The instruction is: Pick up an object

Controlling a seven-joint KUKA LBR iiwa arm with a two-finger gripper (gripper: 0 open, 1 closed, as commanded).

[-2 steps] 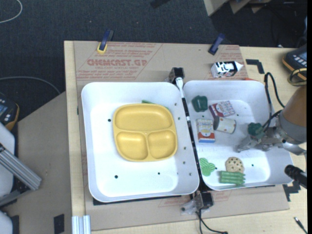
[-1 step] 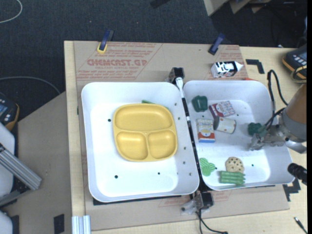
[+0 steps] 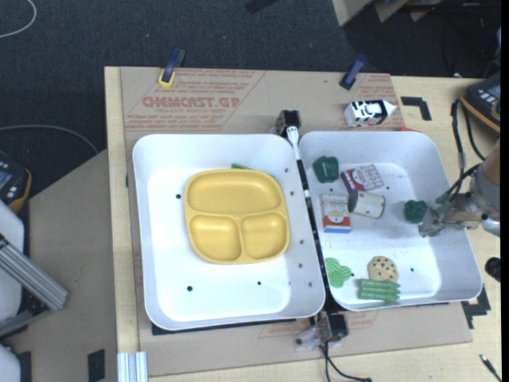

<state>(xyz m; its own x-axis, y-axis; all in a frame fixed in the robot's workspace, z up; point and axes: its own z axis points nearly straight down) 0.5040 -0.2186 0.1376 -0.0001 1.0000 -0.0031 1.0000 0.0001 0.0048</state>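
Two shallow white bins sit side by side on the surface. The left bin holds a yellow divided plate with three compartments, lying flat near the bin's middle; a sliver of something green peeks out from behind the plate's far edge. The right bin holds the small items — a dark green piece near the far left corner, a maroon-and-white carton just beside it, a white cup-like container lying on its side against the carton, and a small box with red and blue print to the left of that. Toward the near edge lie a bright green leafy piece, a round cookie and a bunch of green beans, close together. A dark green rounded object rests near the bin's right side, just beside the tool, which reaches in low from the right; whether its fingers are apart or together I cannot tell, and nothing is seen held between them. Outside the bins, a black-and-white object lies on the surface beyond the right bin.
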